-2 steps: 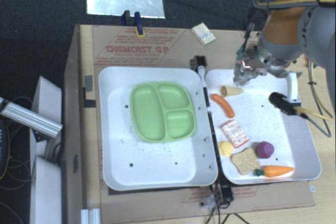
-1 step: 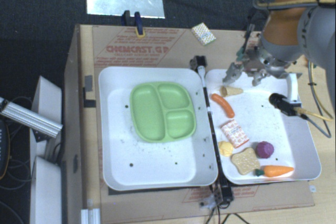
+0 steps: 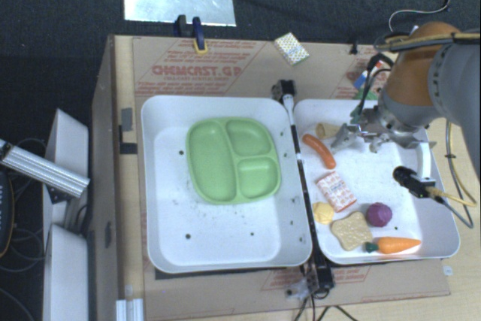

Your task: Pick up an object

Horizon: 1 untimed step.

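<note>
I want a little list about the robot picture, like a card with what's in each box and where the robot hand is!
left bin: green tray with three sections
right bin: hot dog, red-and-white packet, purple ball, toast slice, carrot, small yellow piece
gripper: over the right bin's far end, just right of the hot dog
held: nothing seen between the fingers
arm: reaches in from the right

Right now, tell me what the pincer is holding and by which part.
Nothing that can be seen. The pincer hangs over the right bin, near the sausage, with no object between its fingers; whether they are open cannot be told.
</note>
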{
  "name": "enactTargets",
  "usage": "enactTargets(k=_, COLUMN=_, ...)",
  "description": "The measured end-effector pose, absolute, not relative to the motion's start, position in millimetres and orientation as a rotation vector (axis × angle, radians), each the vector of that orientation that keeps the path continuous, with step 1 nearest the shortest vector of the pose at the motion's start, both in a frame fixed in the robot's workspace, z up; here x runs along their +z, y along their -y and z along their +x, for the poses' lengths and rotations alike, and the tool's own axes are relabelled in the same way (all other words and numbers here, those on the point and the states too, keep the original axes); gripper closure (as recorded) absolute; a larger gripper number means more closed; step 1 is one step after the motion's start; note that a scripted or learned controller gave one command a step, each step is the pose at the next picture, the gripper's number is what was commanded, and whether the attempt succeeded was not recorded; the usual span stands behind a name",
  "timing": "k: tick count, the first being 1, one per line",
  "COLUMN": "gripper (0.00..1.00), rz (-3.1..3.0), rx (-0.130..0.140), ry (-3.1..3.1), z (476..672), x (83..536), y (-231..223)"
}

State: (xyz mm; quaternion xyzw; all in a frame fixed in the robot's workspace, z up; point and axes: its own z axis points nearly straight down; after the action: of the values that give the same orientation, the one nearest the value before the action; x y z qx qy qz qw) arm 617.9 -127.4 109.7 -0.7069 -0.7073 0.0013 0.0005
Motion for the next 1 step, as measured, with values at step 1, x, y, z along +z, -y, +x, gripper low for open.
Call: enactTargets(k=1, gripper=0.00, rz=-2.218, rx=-0.002, ry=2.227, z=663.4, x=84.5, y=113.3)
